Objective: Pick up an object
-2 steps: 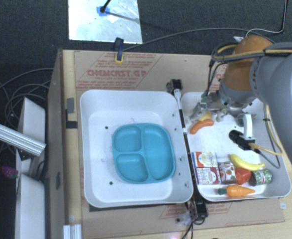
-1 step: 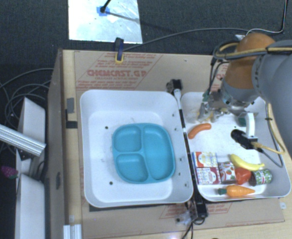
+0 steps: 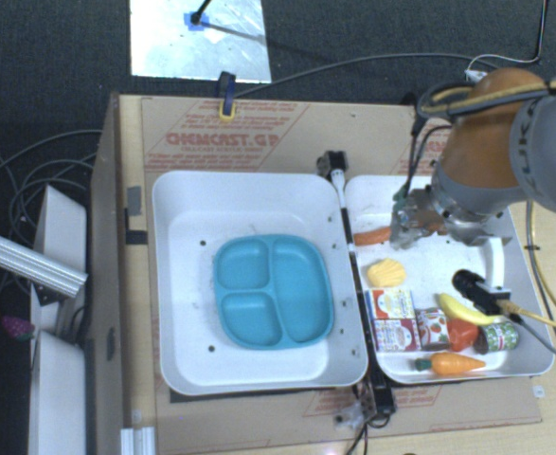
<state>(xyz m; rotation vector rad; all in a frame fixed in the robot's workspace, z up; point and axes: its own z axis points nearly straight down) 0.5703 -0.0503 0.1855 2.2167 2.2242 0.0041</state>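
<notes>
My gripper (image 3: 406, 227) is low over the back left part of the right bin (image 3: 420, 186), under the grey and orange arm. Just to its left an orange stick-shaped piece (image 3: 371, 237) lies by the bin's left wall, close to the gripper or touching it. Nearer the front are a yellow ridged piece (image 3: 385, 273), two red and white cartons (image 3: 392, 307) (image 3: 427, 330), a banana (image 3: 465, 309), a red pepper (image 3: 461, 336), a carrot (image 3: 451, 363) and a dark bottle (image 3: 501, 338).
The left bin (image 3: 188, 207) holds a blue divided plate (image 3: 273, 289). A ridge where the two bins meet (image 3: 349, 254) runs right beside the gripper. Cables run across the dark floor at the left.
</notes>
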